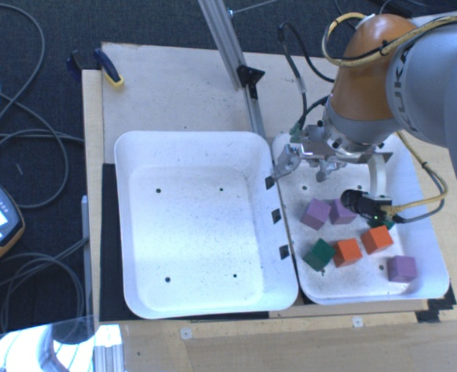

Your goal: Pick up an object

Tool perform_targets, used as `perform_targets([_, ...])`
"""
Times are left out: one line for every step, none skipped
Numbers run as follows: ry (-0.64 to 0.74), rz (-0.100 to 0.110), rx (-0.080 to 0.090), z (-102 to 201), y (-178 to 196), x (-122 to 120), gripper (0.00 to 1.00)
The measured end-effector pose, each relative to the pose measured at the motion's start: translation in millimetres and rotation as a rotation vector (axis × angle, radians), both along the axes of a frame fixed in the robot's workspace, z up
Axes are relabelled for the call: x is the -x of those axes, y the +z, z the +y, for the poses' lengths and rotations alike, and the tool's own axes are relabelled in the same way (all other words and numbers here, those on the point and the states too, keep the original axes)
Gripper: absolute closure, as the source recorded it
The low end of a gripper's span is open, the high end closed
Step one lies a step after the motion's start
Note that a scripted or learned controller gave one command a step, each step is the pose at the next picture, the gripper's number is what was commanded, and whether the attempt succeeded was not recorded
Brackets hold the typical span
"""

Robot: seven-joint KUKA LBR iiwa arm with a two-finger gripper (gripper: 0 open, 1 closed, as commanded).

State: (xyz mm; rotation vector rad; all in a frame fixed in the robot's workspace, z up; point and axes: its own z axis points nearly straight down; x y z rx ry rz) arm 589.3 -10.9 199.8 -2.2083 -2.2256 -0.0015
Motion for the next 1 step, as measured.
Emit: perform_targets([-0.007, -0.001, 0.003, -7.8, 0.2, 3.3, 0.0])
